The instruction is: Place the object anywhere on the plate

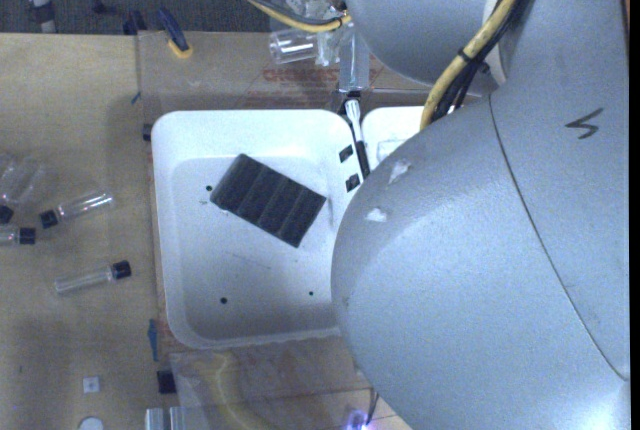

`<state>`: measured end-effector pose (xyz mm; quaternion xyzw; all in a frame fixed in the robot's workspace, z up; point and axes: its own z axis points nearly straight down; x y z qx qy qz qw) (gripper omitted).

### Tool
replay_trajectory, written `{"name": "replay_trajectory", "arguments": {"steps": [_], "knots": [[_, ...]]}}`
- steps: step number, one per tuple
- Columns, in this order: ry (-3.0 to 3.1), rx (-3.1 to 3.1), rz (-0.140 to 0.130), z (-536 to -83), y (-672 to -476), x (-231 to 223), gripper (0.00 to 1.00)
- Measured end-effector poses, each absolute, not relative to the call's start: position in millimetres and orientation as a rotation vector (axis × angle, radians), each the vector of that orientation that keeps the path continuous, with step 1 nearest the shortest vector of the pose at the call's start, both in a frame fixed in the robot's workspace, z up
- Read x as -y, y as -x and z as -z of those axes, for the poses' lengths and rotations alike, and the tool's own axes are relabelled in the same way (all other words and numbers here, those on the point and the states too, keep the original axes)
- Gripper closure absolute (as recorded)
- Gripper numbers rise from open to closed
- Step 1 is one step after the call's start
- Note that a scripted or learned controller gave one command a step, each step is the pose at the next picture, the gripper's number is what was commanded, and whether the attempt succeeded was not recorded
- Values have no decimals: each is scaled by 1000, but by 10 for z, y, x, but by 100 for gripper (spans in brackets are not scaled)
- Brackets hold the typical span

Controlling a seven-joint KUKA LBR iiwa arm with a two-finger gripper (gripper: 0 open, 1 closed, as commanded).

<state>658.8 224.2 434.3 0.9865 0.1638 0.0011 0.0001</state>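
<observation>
While arm [480, 218] looms, dark ridged plate [268, 200] in left bin [190, 318]

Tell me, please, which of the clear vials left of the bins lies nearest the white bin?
The lower vial with its black cap pointing right; the others lie higher up and further left.

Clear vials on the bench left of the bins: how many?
3 clear. One vial lies nearest the left bin, one below it, one at the left edge. A blurry clear shape above them may be more.
</observation>
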Motion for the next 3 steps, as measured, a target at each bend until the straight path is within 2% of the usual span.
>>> {"name": "replay_trajectory", "arguments": {"steps": [1, 2, 3], "knots": [[-3122, -341, 0, -4222, -5833, -2234, 100], [-3107, -458, 6, -3598, -6493, -2236, 100], [-3055, -728, 5, -4280, -6585, -2259, 100]]}}
